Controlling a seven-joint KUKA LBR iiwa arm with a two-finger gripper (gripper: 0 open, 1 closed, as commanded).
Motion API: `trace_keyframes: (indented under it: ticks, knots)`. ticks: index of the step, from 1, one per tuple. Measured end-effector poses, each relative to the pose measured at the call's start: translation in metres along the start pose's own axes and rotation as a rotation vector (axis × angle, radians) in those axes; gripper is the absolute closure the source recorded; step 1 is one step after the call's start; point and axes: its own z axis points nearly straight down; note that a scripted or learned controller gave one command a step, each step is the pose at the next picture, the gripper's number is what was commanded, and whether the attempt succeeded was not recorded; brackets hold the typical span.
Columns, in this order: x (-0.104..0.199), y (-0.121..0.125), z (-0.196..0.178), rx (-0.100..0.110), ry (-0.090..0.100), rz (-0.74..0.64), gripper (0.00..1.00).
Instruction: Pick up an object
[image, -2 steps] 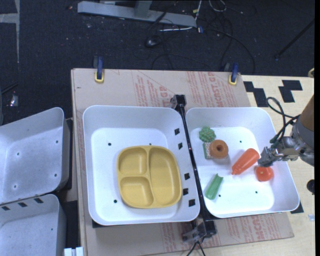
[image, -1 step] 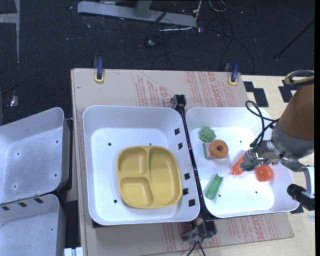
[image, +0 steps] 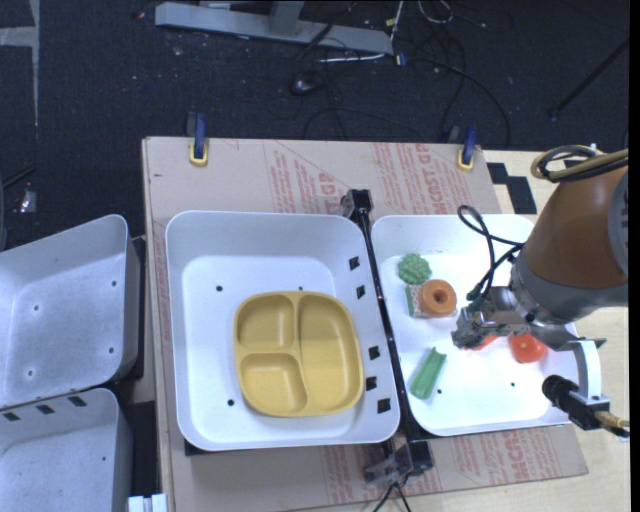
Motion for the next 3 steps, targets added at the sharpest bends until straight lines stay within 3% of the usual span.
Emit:
trace_keyframes:
  ticks: [3]
  knots:
    - [0.161, -0.005, 0.008, 0.000, 0.000, -0.001, 1.00]
